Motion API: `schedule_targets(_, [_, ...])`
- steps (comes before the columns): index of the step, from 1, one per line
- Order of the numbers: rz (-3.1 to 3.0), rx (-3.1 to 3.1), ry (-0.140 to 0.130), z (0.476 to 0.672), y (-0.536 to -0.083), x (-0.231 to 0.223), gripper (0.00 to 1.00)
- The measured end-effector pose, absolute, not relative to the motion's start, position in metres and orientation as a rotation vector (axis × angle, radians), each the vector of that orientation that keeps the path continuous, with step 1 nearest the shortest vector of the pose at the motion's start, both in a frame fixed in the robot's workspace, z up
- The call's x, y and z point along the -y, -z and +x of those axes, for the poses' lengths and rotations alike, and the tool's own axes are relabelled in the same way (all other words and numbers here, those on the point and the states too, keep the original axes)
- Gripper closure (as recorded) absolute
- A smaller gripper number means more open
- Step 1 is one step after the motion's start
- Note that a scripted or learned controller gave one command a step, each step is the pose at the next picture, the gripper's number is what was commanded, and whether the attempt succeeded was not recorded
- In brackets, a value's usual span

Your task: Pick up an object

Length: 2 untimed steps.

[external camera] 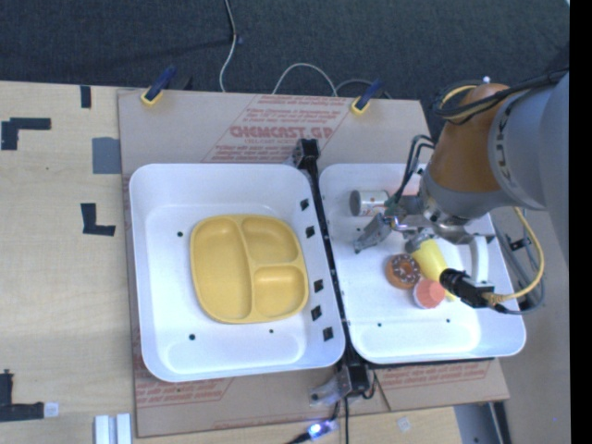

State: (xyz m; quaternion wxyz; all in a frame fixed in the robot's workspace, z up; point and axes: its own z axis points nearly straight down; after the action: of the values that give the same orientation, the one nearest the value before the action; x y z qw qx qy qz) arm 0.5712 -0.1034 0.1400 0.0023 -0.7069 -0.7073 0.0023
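Jaws [375, 234] hang in the right bin [370, 336] beside a doughnut [403, 271].

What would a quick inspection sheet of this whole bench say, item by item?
Surface: left bin and right bin, side by side on cardboard.
Job's things: doughnut, yellow piece, pink piece, all in right bin.
Clutter: yellow tray in left bin.
Grippers: gripper low in right bin, nothing seen between fingers.
Cables: white wire behind; yellow cable on arm.
Surroundings: two clamps on cardboard; dark carpet.
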Motion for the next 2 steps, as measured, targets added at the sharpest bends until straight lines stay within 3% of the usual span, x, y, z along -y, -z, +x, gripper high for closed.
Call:
schedule_targets(1, [-2.224,2.229,0.005,0.5738,-0.0903,0.1030,0.00])
schedule_targets(2, [-2.216,2.223,-0.004,0.5706,-0.0985,0.1018,1.00])
